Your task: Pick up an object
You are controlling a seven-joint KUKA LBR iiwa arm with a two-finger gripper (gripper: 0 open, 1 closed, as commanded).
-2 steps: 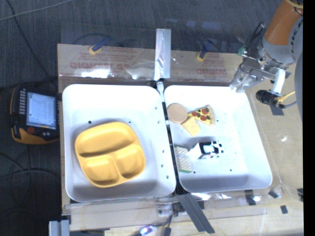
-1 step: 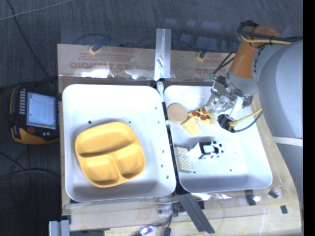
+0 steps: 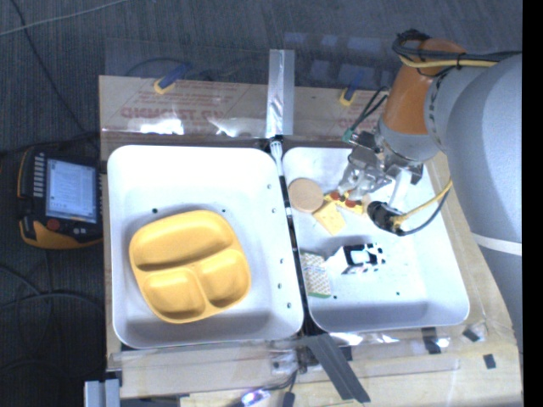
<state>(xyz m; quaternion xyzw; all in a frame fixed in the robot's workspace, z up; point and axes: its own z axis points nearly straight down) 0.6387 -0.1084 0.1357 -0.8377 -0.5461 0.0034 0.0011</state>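
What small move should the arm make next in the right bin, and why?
Probably a short descent straight down. The gripper hangs low in the right bin, just above the small yellow piece and beside the tan round disc, with nothing visibly between its fingers. Lowering onto the yellow piece looks like the nearest chance of a grasp.
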